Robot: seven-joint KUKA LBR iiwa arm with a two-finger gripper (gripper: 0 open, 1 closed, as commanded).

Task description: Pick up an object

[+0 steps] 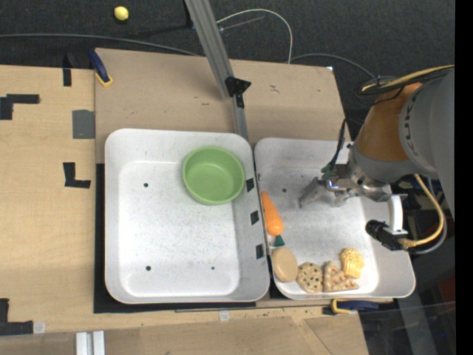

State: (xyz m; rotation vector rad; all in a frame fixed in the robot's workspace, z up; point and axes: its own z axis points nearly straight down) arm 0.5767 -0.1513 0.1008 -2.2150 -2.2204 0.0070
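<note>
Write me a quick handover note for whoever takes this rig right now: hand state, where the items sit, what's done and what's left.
Hand: fingers spread open, nothing between them, low over the right bin, mid-bin.
Right bin items: carrot along the left wall; egg-shaped piece, cookie, waffle-like piece and yellow corn-like piece along the near edge.
Left bin: green bowl at the far right corner.
Done: nothing picked yet.
Left: grasp and lift one object; the carrot looks closest.
</note>
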